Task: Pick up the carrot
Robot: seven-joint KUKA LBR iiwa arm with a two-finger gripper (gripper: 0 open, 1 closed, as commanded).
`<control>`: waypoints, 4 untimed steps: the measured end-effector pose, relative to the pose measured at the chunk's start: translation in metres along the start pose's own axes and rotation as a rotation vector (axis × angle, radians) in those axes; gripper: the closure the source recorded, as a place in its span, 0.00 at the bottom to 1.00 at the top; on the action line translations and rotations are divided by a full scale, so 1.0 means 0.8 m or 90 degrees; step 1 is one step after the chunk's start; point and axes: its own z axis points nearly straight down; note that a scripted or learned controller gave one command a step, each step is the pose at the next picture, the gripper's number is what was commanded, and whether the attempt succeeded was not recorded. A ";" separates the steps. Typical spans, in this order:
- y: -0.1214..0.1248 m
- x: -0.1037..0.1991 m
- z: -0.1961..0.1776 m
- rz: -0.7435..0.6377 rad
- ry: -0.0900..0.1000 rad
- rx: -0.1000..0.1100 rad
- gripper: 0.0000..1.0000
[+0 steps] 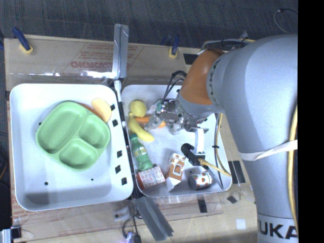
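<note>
Approach step: grey two-finger gripper (161, 116) is hovering at the small orange carrot (145, 119) in the right white bin (223, 184); jaws' state unclear. Next: centring, closing, lifting.

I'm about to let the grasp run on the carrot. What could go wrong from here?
1. The carrot lies wedged against the banana and lemon, so the gripper may nudge or catch those instead.
2. Little of the carrot shows past the gripper, so the grip may land on its tip and slip.
3. It sits near the right bin's left wall, leaving little room.
</note>
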 end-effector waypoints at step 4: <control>0.060 0.140 -0.155 -0.014 -0.001 -0.002 0.00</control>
